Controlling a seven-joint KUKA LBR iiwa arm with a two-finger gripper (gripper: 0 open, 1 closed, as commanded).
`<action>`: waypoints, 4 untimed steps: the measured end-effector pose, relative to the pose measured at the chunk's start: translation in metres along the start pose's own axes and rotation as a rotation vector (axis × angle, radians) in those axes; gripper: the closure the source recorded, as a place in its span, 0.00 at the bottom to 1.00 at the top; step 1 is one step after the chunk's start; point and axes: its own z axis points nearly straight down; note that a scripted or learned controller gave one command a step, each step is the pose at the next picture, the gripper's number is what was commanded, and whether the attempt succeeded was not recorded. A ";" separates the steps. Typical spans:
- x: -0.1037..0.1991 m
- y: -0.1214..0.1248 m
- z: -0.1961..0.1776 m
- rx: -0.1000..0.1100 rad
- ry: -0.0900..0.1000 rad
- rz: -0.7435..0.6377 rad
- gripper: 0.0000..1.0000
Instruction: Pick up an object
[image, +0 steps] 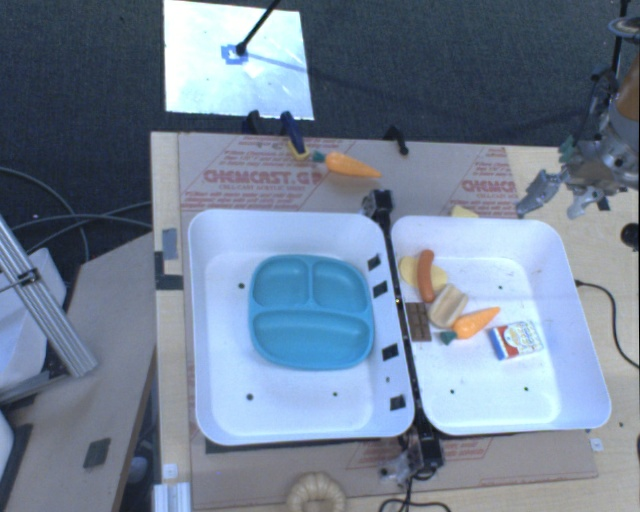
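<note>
The right bin (575, 300) serves as the landmark: a shallow white bin with raised rims, its floor bare along the near half and toward its right wall. Against its left rim sits the left bin (215, 300), which holds a blue divided plate (310, 311) at its middle. Beyond the right bin's far rim, the counter (450, 170) lies open, with a stray carrot (345, 165) far off to the left.

The gripper (566, 196) hovers above the right bin's far right corner, outside the rim, fingers spread wide and holding nothing. The grey wrist rises up and to the right from it.

Inside the right bin, toward its far left part, the objects cluster: a sausage (427, 274) lying on a yellow piece (409, 270), a bread roll (447, 303), an orange carrot (474, 322) and a small printed carton (517, 339) nearer the centre.
</note>
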 end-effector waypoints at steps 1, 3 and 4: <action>0.001 0.002 -0.008 -0.012 -0.003 -0.003 0.00; 0.012 0.016 0.103 -0.007 -0.002 -0.007 0.00; 0.013 0.013 0.165 -0.006 -0.002 -0.007 0.00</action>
